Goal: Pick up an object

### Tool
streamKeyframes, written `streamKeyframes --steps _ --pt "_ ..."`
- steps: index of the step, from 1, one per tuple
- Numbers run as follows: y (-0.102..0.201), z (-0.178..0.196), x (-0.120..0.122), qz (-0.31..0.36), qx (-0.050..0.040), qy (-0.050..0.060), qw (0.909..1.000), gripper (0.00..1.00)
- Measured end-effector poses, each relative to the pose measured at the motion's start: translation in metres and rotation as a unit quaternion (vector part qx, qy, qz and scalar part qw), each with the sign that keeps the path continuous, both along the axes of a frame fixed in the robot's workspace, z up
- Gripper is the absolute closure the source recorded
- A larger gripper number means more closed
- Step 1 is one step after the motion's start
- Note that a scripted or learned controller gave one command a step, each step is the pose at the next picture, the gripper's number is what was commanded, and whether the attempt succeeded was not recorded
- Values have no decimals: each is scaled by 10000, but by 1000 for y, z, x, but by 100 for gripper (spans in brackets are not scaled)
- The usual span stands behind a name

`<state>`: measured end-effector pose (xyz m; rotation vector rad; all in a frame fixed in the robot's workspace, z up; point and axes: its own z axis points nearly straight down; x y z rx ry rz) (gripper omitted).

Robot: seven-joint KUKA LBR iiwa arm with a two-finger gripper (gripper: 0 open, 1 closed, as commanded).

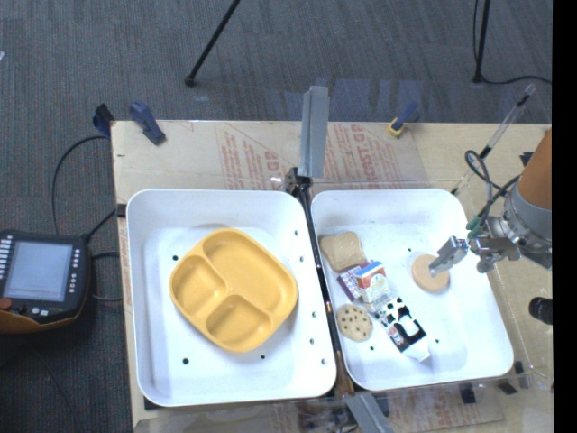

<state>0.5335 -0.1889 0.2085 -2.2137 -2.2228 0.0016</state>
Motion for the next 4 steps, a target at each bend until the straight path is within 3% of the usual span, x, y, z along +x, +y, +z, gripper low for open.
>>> streamKeyframes --steps 1,2,3,4 --pt "46 -101 -16 863 -29 -120 9962 0" --pt "32 -106 -44 1132 -40 -214 9933 0" --pt "30 -92 -42 1092 -35 -237 9937 100" --pt "18 -92 26 -513 -9 -5 9987 100"
